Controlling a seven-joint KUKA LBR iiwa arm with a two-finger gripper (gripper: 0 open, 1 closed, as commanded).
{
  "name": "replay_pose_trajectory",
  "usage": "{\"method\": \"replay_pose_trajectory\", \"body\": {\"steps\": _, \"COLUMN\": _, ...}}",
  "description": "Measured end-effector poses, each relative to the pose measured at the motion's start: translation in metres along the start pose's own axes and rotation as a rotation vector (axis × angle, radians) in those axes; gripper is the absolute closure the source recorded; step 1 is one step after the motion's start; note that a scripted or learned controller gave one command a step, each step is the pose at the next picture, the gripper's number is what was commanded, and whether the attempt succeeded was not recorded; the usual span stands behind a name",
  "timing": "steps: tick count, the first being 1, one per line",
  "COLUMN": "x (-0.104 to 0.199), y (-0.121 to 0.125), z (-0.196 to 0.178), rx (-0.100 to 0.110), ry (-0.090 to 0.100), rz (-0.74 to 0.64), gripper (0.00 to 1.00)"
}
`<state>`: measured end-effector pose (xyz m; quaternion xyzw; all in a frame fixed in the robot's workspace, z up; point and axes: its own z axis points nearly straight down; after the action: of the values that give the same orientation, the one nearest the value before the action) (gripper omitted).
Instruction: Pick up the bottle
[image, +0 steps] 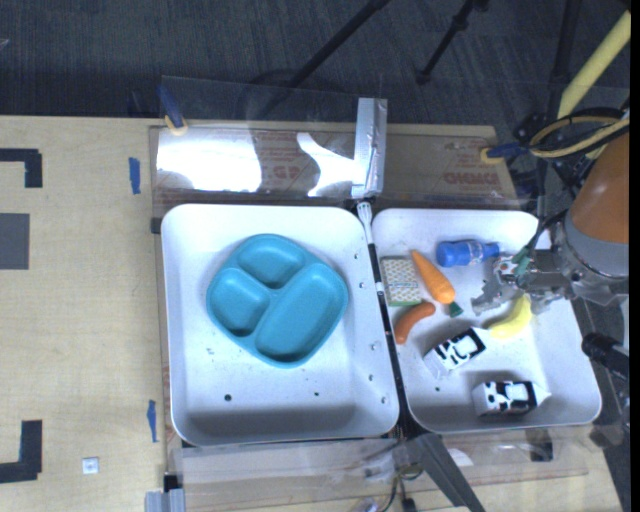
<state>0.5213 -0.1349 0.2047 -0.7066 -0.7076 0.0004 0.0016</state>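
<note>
Claw (507, 283) above banana (512, 318), beside bottle (462, 252) (opening not discernible).

Bright, even overhead light. Strong glare on the clear panel (250, 160) behind my left bin (190, 400). Soft, short shadows under items in the right bin (570, 395). Focus slightly soft throughout; dark floor (300, 40) at top underexposed.

Wooden bench (70, 330) bears left bin (190, 400), right bin (570, 390) side by side
</note>
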Motion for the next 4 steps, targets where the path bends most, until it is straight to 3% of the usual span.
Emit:
{"method": "replay_pose_trajectory", "body": {"steps": 1, "x": -0.077, "y": -0.034, "z": 0.111, "rx": -0.006, "ry": 0.005, "rz": -0.143, "gripper": 0.0}}
{"method": "replay_pose_trajectory", "body": {"steps": 2, "x": -0.001, "y": 0.096, "z": 0.08, "rx": -0.005, "ry": -0.003, "rz": -0.184, "gripper": 0.0}}
{"method": "replay_pose_trajectory", "body": {"steps": 3, "x": 0.025, "y": 0.147, "z": 0.059, "rx": -0.006, "ry": -0.004, "rz": -0.234, "gripper": 0.0}}
{"method": "replay_pose_trajectory", "body": {"steps": 4, "x": 0.027, "y": 0.147, "z": 0.111, "rx": -0.002, "ry": -0.003, "rz": -0.397, "gripper": 0.0}}
